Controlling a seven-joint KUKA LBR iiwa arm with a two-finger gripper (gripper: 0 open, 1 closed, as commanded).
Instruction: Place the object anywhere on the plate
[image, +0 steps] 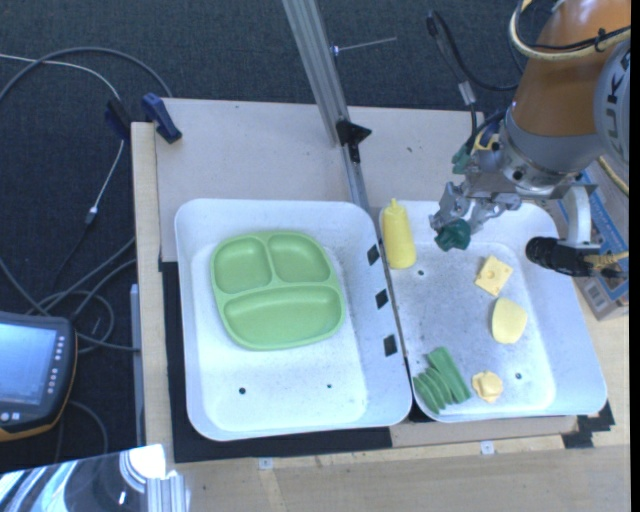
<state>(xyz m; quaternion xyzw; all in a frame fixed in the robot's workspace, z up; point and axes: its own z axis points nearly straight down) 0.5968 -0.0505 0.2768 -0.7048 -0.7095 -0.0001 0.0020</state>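
A light green divided plate lies in the left bin. My gripper hangs over the far left part of the right bin. It is shut on a small dark green object that sticks out below the fingertips, lifted off the bin floor. The gripper is well to the right of the plate, across the wall between the two bins.
In the right bin lie a yellow bottle by the dividing wall, a yellow wedge, a yellow rounded piece, a small yellow piece and a green ribbed object. A metal pole rises behind the bins.
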